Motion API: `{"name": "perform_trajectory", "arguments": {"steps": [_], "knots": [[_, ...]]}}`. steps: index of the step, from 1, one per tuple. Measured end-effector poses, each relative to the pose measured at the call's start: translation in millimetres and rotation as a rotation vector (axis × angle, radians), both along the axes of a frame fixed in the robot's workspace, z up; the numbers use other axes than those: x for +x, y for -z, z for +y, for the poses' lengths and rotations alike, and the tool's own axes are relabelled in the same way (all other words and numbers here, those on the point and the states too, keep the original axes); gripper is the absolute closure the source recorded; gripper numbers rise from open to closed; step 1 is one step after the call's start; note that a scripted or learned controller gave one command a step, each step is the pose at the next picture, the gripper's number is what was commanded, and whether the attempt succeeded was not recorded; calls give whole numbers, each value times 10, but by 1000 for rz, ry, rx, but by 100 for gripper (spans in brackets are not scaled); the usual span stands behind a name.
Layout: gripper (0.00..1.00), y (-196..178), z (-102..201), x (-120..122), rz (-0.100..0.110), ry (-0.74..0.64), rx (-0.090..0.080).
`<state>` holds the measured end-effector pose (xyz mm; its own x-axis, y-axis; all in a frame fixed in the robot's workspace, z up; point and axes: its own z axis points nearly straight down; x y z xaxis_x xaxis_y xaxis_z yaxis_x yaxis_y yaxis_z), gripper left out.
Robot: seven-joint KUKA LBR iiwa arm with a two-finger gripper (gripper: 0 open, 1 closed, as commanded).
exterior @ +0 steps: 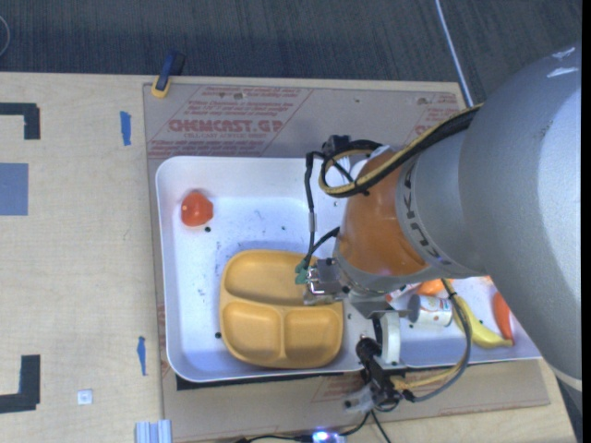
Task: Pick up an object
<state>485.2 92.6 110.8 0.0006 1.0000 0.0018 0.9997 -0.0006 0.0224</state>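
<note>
The table [65, 275] has a light wooden top marked with black corner brackets, a grey-blue square at the left edge and short strips of blue tape. A brown cardboard sheet [231, 123] with red printing lies flat on it. On the cardboard rests a shallow white bin [175, 275], its left rim running near the sheet's left edge.

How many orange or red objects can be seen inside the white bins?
3: a small red-orange ball in the left bin's far-left corner, an orange piece beside the arm, another past the banana. The arm may hide more.
</note>
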Motion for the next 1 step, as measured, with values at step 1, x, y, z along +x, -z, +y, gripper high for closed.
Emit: {"name": "perform_trajectory", "arguments": {"steps": [1], "knots": [[100,-639,795,123,23,-1,-1]]}}
